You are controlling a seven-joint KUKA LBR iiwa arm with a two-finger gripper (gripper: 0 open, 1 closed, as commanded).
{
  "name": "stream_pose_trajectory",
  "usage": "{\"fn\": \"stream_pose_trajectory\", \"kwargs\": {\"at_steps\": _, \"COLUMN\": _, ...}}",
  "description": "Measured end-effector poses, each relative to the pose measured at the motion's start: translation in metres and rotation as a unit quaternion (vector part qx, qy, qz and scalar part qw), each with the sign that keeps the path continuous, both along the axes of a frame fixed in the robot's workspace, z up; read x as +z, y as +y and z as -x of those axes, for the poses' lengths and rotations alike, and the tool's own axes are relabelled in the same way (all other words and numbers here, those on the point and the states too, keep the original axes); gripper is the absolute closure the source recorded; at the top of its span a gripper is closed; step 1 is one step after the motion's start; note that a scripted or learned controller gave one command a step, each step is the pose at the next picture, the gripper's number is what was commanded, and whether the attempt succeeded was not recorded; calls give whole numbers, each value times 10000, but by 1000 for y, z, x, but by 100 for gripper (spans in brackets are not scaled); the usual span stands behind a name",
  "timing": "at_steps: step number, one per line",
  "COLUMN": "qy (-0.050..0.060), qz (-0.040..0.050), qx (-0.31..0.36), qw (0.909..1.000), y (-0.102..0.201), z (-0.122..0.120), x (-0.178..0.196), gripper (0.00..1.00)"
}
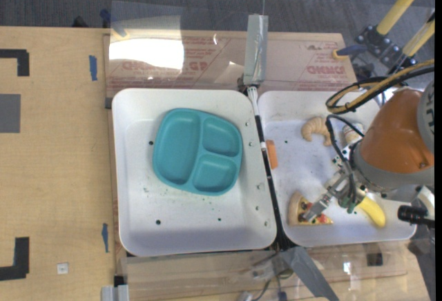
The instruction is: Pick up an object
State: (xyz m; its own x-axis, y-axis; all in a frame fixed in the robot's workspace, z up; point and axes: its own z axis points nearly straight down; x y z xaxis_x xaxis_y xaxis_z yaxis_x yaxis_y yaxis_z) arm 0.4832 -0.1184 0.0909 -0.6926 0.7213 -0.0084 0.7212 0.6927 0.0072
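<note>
The right bin (297, 154) holds several toy foods. A pizza slice (302, 212) lies near its front edge, and a yellow banana (371, 211) lies to the right of it. A tan croissant (316, 128) sits toward the back, and a small orange piece (271, 154) lies by the bin's left wall. My gripper (320, 207) is low over the right bin, its tip at the right end of the pizza slice and apparently touching it. The arm's orange band (394, 134) hides part of the bin's right side.
The left bin (131, 175) holds a teal divided plate (198, 151). A clear plastic sheet and a metal post (255, 51) stand behind the bins. Black and yellow cables (359, 92) loop over the right bin's back corner.
</note>
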Motion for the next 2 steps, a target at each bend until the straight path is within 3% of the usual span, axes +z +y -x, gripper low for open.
{"fn": "stream_pose_trajectory", "kwargs": {"at_steps": 1, "qy": 1, "qz": -20, "qx": -2002, "qw": 9798, "y": -1, "z": -46, "x": 2, "gripper": 0}}
{"fn": "stream_pose_trajectory", "kwargs": {"at_steps": 2, "qy": -12, "qz": -29, "qx": -3301, "qw": 9440, "y": 13, "z": -48, "x": 0, "gripper": 0}}
